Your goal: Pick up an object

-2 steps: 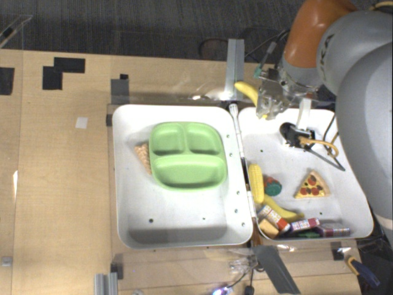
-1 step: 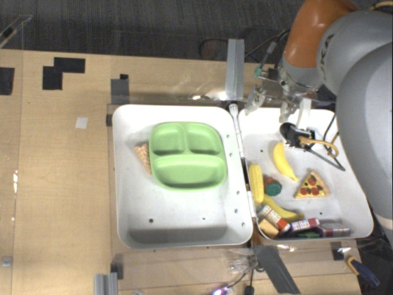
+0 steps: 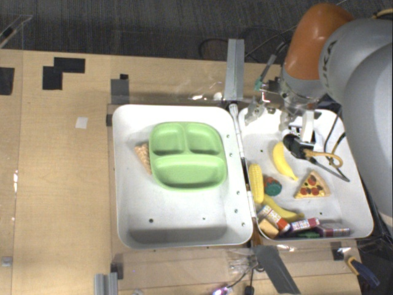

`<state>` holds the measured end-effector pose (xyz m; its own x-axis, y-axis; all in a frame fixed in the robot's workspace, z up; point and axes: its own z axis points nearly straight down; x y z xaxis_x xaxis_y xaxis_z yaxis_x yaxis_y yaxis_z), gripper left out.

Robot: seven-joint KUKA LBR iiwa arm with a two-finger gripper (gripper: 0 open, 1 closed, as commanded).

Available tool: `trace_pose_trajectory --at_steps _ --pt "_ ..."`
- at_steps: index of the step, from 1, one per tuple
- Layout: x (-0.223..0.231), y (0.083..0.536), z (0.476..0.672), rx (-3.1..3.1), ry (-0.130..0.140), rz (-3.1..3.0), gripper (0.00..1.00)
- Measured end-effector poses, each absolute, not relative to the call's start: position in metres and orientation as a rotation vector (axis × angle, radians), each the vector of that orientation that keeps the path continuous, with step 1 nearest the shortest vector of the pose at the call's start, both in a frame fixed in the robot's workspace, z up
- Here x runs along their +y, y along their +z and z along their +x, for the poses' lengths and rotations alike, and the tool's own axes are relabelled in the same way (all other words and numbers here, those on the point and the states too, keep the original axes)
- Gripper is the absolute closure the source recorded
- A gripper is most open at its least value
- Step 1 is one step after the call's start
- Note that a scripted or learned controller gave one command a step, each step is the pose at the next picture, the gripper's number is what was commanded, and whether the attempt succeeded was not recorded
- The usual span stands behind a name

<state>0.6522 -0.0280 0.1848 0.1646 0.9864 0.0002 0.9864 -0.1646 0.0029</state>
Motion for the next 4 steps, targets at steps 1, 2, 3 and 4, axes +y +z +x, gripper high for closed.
trace_pose_trajectory --at_steps 1,2,3,4 --pt "-0.1 0.144 0.608 2.253 0.005 2.185 0.0" --pt "-0.112 0.09 0.618 2.56 0.012 1.802 0.0" --pt "-0.109 0.104 0.621 2.556 0.024 1.8 1.0" --pt "-0.062 0.248 0.637 2.392 0.008 2.027 1.0"
